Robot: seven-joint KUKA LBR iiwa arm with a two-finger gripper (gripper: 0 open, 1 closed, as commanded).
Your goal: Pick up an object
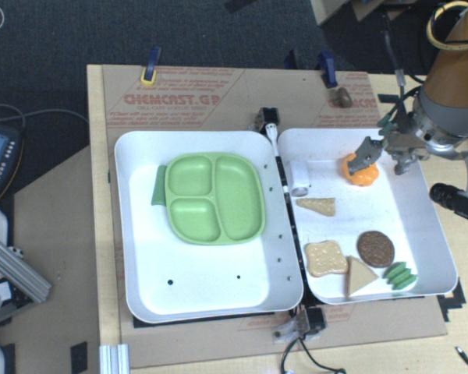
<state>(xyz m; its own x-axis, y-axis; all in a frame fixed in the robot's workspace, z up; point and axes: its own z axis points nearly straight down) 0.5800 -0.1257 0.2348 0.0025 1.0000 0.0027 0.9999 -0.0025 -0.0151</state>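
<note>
Orange fruit (362,172) sits in the right bin's (421,224) upper part, the gripper (367,153) just above it, touching or nearly so; whether its fingers grip is unclear. Open white floor lies around it. Toast (325,258), cookie (375,248) and wedge (359,277) crowd the lower edge. A green tray (214,197) fills the left bin (140,232).

Tool (372,153) over orange fruit (362,174), right bin (421,209); grip unclear.
</note>
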